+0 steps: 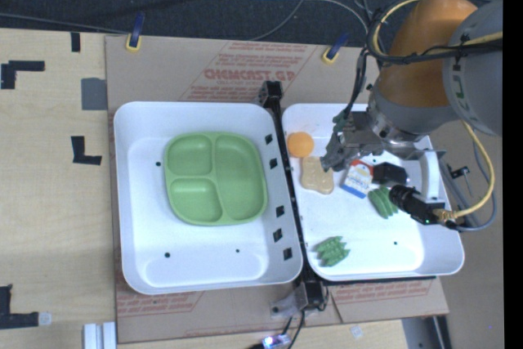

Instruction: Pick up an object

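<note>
My arm [458,61] is grey metal with rounded casings, and a broad, glossy orange band [425,45] bulges like a dome above my wrist. Thin yellow and black cables [384,20] loop around that band, and another yellow cable [489,176] curves down along my side. Below the band sits a grey wrist block, and from it hangs my tool [343,145], a dark, angular assembly of black and grey metal parts. A black cylindrical fitting [413,204] with a brass-coloured end juts out beneath, and a white bracket [431,172] stands beside it.
</note>
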`<state>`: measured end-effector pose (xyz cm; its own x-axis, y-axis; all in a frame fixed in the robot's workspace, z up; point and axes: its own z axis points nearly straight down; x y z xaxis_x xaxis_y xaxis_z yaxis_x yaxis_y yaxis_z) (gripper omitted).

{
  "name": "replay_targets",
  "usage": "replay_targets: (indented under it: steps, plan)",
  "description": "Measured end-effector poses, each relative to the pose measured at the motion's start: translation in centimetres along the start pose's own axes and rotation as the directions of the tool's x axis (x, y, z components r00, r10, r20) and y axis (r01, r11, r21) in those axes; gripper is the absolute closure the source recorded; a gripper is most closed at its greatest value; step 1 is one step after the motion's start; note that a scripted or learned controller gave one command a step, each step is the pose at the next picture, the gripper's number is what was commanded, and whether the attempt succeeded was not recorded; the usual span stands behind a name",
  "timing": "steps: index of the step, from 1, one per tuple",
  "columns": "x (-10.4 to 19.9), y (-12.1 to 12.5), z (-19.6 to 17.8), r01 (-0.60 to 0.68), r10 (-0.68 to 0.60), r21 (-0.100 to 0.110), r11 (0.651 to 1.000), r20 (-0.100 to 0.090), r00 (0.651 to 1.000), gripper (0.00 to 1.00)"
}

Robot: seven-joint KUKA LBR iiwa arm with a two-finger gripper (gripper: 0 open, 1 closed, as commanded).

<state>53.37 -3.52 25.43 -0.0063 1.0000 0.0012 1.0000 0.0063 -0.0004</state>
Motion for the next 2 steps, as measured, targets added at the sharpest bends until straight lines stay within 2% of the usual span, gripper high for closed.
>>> replay_targets:
  steps: [1, 2]
  plan:
    - [4.0, 2.8, 0.1, -0.001, 0.001, 0.000, 1.000, 0.000, 1.000, 1.00]
    - [9.5, 5.7, 0.6, 0.000, 0.000, 0.000, 1.000, 0.001, 1.000, 1.00]
